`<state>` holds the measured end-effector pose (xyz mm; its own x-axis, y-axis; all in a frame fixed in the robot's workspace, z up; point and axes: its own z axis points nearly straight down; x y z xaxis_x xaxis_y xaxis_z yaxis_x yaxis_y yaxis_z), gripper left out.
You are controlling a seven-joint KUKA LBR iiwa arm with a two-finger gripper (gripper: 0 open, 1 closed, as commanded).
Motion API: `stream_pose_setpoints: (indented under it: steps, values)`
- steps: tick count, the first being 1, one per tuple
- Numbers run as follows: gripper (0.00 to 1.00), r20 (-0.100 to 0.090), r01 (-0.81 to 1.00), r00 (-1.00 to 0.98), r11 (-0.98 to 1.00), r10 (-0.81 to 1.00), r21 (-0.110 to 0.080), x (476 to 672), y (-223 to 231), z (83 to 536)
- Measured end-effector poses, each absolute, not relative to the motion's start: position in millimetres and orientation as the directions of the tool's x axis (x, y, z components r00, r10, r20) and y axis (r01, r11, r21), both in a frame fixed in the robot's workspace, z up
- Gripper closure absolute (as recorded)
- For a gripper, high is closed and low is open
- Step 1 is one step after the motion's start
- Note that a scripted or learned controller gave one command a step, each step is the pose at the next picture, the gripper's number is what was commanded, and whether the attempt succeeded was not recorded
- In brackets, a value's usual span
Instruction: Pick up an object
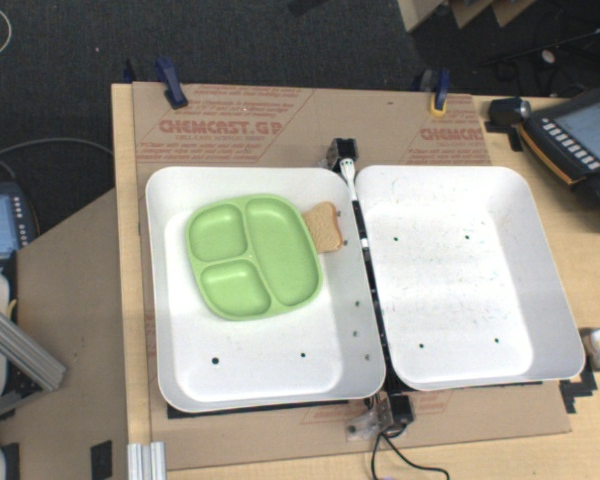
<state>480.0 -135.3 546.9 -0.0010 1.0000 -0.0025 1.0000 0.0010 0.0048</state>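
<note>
In the left bin (180,368), a pale green plate (254,256) with three compartments lies flat toward the back, and a small tan, toast-like slab (325,227) rests just beside, touching its right rim, near the divide from the right bin (540,268).

Green tray (253,256) and tan slab (324,227) crowd left bin (250,373).

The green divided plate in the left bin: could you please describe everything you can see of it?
The green divided plate is pale lime, smooth and plastic-looking, with rounded corners and three compartments: two smaller ones at its left side and one long one at its right. It lies flat and right way up, slightly rotated, in the upper part of the left bin. A tan bread-like piece rests against its upper right edge.
</note>
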Motion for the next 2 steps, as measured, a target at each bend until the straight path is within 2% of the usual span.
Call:
stream_pose_setpoints:
  steps: [1,2]
  values:
    - [1.0,0.004,1.0,-0.001,0.001,1.0,-0.017,478.2,-108,397]
    - [1.0,-0.005,1.0,0.0,0.001,1.0,0.02,485.0,-120,544]
